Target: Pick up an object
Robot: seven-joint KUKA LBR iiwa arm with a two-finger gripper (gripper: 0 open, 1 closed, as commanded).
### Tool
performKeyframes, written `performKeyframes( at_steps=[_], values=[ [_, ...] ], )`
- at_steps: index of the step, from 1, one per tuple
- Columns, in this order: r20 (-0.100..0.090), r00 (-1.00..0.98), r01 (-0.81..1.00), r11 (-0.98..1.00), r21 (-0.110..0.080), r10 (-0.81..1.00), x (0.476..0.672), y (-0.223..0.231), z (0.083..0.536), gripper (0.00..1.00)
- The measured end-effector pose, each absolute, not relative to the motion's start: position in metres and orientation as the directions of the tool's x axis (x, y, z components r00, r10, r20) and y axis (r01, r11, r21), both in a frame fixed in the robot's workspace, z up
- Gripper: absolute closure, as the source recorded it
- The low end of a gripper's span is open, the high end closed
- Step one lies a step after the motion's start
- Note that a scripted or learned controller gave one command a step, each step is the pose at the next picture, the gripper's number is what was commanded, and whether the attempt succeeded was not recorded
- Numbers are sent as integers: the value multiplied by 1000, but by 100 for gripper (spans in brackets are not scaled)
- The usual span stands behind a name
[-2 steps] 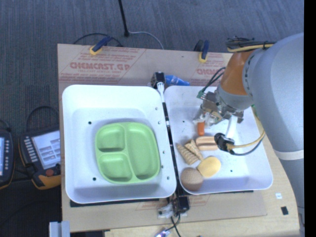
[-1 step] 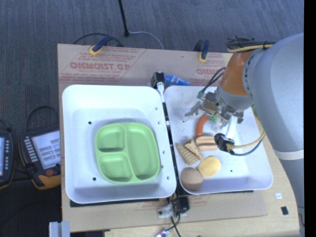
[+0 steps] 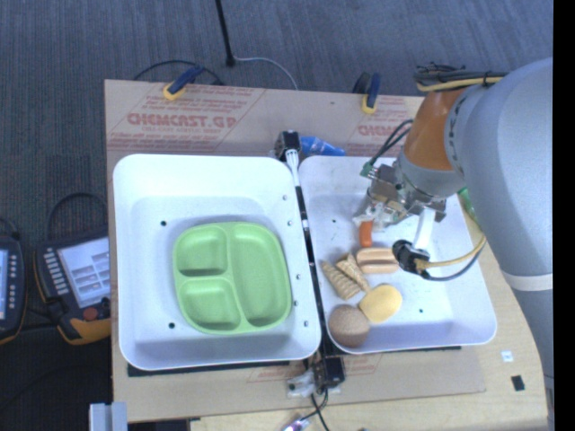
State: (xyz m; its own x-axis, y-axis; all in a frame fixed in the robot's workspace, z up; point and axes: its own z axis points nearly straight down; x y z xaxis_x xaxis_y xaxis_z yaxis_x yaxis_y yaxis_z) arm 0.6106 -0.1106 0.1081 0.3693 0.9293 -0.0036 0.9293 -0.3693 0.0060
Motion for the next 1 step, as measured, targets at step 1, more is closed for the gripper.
performKeyframes(
  at_steps=[1],
  values=[
    [-4, 369, 929, -369, 6, 929, 611, -111, 108, 0]
  ],
)
